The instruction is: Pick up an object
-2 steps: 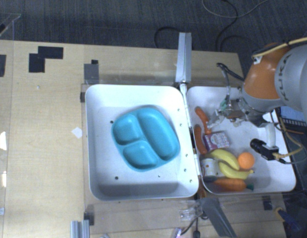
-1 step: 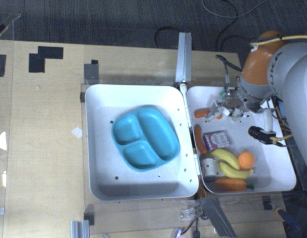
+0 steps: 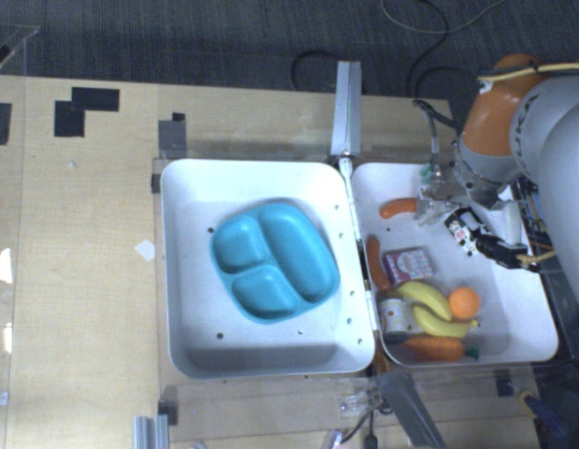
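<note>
My gripper (image 3: 435,202) hangs low over the back of the right bin (image 3: 542,337). Its tip is next to the right end of a small orange carrot-like piece (image 3: 398,209). Whether it touches that piece is unclear. Further forward in the same bin lie a brown sausage (image 3: 372,261), a purple box (image 3: 408,265), two yellow bananas (image 3: 429,307), an orange ball-shaped fruit (image 3: 464,302), a small can (image 3: 393,314) and an orange carrot (image 3: 433,348).
The left bin (image 3: 191,344) holds a blue divided plate (image 3: 273,258). A metal post (image 3: 346,110) stands at the back between the two bins. The grey arm with its orange band (image 3: 490,124) and cables covers the right bin's back right corner.
</note>
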`<state>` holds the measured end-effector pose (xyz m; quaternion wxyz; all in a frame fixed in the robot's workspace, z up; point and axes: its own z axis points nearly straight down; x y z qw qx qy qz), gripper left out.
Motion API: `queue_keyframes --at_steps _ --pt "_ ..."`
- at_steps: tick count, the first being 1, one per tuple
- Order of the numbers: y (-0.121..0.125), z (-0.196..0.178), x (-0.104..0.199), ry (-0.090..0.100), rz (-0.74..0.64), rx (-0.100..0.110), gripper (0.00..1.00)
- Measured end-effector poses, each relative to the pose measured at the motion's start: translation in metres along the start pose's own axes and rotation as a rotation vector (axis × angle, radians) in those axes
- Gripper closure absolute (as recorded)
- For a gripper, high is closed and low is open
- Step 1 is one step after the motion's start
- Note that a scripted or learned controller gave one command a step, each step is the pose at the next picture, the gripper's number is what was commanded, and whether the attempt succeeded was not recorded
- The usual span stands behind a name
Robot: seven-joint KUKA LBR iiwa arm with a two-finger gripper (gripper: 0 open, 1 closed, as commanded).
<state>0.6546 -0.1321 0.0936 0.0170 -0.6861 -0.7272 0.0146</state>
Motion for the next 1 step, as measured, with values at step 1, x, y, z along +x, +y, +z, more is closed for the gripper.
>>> queue_keyframes --at_steps 1 --pt "-0.0128 -0.1184 0.0848 0.002 0.249 -0.051 1.0"
